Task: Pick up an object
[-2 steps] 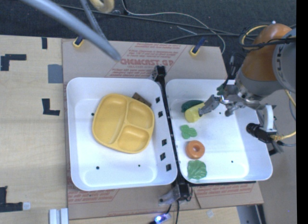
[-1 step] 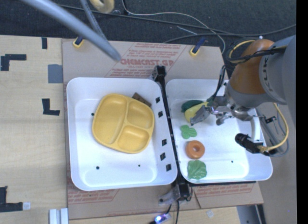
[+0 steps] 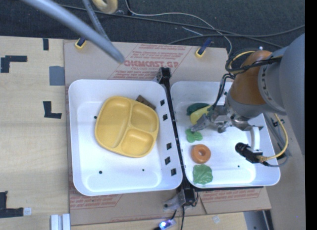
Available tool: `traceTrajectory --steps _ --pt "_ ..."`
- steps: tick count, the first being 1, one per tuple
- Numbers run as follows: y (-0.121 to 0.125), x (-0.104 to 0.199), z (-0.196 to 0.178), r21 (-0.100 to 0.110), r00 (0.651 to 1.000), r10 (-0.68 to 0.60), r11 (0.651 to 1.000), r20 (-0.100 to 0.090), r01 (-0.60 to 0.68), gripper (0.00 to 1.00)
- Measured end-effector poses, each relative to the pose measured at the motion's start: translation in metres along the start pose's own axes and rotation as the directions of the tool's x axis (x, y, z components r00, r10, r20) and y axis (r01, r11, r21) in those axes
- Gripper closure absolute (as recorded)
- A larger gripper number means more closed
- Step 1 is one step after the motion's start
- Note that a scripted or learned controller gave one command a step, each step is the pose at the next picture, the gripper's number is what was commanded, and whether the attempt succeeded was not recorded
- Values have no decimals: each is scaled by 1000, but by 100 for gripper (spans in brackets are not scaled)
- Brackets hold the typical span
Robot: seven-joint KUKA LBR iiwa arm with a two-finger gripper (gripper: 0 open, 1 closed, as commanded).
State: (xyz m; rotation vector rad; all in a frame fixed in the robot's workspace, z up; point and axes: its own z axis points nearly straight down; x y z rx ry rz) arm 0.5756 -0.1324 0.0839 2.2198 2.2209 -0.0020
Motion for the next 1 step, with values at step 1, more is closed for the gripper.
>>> traceTrajectory --steps 1 --pt "2 2 -14 -5 1000 -2 1000 -3 2 100"
